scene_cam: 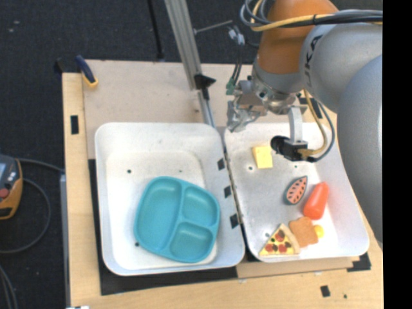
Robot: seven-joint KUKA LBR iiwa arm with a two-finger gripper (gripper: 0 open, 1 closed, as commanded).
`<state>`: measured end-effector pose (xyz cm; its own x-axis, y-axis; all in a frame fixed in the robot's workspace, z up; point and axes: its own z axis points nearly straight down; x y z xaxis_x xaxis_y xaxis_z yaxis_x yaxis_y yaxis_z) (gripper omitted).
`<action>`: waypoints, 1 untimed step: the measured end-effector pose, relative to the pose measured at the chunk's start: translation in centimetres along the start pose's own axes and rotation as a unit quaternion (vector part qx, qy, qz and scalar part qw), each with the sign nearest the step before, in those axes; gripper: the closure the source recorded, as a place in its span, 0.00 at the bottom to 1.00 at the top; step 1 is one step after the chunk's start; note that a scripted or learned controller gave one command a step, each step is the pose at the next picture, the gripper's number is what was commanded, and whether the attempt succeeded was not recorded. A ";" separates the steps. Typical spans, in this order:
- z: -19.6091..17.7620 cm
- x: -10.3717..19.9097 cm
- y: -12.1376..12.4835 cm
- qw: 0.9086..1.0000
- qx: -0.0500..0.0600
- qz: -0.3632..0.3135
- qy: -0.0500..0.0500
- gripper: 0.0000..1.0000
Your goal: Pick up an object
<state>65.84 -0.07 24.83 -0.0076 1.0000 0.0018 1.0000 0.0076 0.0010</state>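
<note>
Closest to the lens, the grey arm point(351, 63) with its orange band, reaching in from the right and covering the far right corner of the right bin point(254, 201). Ends in the gripper point(237, 120), which hangs at that bin's far left corner, close by the divider between the bins. Impossible to tell here whether open or closed; nothing visibly held in it.

On the floor of the right bin, all candidates for picking: a yellow block point(262, 156) just nearside of the gripper and apart from it, a watermelon slice point(296, 190) and an orange-red piece point(316, 200) side by side mid-bin, then a brown toast-like piece point(303, 232) touching a pizza slice point(280, 242) at the near edge. In the left bin point(103, 140), a teal divided plate point(178, 219).

By the look of it, task not yet done: no object lifted, every piece flat on a bin floor. Left to do, probably: settle on one piece, descend, close on it, raise it clear. Yellow block likeliest, being nearest.
</note>
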 end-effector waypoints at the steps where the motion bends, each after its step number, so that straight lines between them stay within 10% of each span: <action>1: 1.1 5.0 -0.3 1.000 0.001 0.000 -0.001 1.00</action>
